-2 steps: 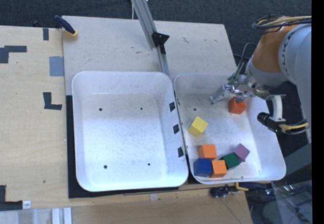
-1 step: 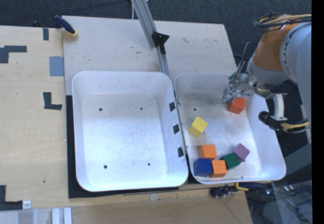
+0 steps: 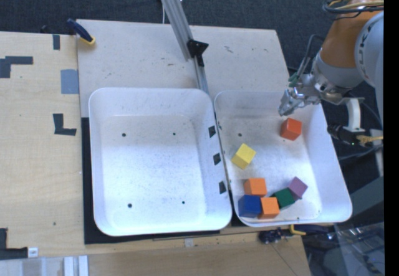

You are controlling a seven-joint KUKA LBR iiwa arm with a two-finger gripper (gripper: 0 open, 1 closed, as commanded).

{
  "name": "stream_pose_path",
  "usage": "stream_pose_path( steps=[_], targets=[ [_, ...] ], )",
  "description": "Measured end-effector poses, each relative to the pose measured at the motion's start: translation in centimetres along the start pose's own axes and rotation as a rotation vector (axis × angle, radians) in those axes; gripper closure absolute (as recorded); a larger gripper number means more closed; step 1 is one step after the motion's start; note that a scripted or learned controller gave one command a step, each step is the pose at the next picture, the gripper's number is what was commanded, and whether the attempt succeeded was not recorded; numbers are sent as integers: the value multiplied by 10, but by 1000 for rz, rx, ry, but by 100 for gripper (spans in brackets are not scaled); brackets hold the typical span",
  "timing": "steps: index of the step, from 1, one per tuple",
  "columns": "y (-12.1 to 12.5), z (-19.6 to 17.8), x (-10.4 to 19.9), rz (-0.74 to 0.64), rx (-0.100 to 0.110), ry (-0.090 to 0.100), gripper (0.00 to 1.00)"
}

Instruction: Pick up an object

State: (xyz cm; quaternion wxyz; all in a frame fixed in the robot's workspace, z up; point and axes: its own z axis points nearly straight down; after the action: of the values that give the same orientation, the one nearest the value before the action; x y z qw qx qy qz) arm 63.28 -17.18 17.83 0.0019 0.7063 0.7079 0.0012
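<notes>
Left bin (image 3: pixel 100 144): shallow, white, speckled with dark marks; it lies edge to edge with the right bin.

Right bin (image 3: pixel 333 175): shallow, white, holding seven blocks.
- Yellow block (image 3: pixel 244 156): left of centre, standing alone.
- Blue block (image 3: pixel 249 205): near the front edge, touching the orange block behind it.
- Orange block (image 3: pixel 254 187): just behind the blue one.
- Second orange block (image 3: pixel 269 206): at the front, just right of the blue (a tight cluster here).
- Green block (image 3: pixel 284 197): between the second orange block and the purple one.
- Purple block (image 3: pixel 297 187): right end of the cluster.
- Red-orange block (image 3: pixel 290 128): apart from the others, towards the far right wall.

Gripper (image 3: pixel 288 106): above the bin's far right corner, just behind the red-orange block; nothing is seen in its grasp, and whether it is released or clenched cannot be told.
</notes>
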Motion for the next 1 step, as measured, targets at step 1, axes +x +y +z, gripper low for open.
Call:
stream_pose_path(
  steps=[1],
  targets=[
    [2, -54, 0, 1, -1, -1, 100]
  ],
)
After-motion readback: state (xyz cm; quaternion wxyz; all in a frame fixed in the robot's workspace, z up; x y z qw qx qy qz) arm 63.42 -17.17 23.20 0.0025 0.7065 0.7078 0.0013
